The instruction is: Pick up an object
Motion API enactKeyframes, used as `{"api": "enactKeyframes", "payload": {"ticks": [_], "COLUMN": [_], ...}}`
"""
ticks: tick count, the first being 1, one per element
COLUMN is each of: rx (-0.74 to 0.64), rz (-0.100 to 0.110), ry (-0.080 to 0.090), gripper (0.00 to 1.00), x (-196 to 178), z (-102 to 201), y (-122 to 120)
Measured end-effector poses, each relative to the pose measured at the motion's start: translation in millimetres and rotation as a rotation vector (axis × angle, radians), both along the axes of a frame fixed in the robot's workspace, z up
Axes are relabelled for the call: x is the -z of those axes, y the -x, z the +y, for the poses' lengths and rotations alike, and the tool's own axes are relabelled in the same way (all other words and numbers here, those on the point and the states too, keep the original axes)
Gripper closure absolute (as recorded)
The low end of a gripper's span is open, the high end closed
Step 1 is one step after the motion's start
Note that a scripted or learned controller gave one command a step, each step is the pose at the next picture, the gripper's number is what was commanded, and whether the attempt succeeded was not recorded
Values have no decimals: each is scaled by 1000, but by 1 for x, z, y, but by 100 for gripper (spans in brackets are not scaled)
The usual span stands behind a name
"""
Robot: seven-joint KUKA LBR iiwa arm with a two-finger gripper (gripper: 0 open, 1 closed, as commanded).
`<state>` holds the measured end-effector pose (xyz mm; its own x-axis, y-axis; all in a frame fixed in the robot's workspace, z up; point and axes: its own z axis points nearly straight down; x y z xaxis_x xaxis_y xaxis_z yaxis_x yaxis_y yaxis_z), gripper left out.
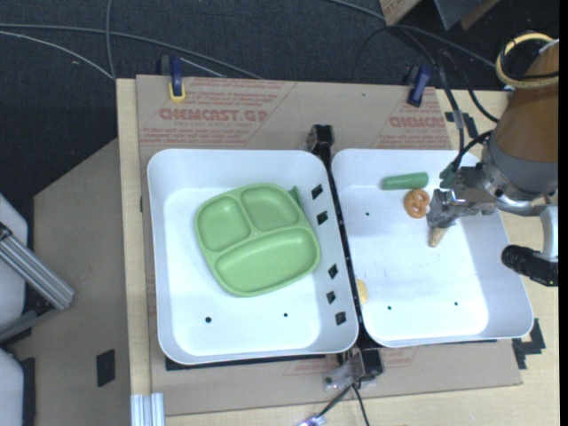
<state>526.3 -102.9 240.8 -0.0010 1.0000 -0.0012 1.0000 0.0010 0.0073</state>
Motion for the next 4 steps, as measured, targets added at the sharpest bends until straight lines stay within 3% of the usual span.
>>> {"api": "enactKeyframes", "payload": {"ticks": [1,3,4], "rx": [0,-5,-5], "rz": [2,12,8], "ry": [0,-5,-4], "gripper": [100,100,100], "x": [-36,-5,-7], "z": [0,101,150], "y": [-1,15,16]}}
